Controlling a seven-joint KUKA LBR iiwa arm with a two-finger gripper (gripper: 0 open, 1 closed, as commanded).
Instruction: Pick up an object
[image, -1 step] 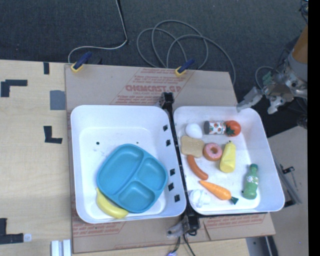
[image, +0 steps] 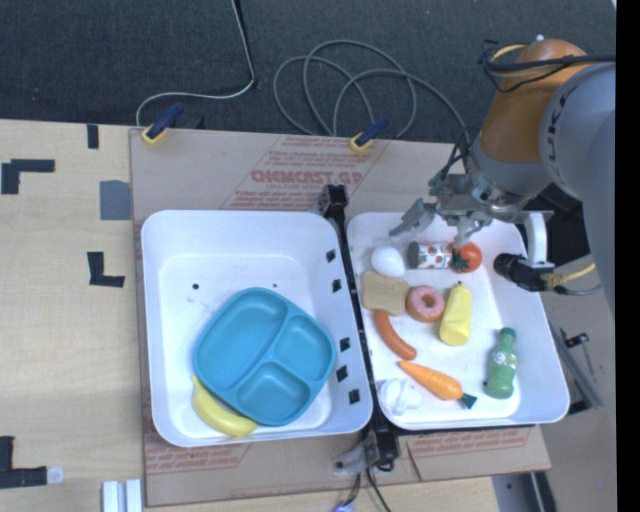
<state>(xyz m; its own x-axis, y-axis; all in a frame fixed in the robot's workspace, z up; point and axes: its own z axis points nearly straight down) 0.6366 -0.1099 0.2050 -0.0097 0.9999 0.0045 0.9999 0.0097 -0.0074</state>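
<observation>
I see my gripper (image: 441, 222) hanging with fingers spread and nothing between them over the far end of the right bin (image: 535, 330), just above the small can (image: 432, 256) lying between the egg (image: 387, 262) and tomato (image: 466, 258).

Small can (image: 433, 256) on side, red tomato (image: 466, 258) touching it, right bin's far end.

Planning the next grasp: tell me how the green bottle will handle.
The green bottle lies on its side in the right bin, so a push would probably roll it. It looks like smooth, light plastic, so it may slip between fingers.
</observation>
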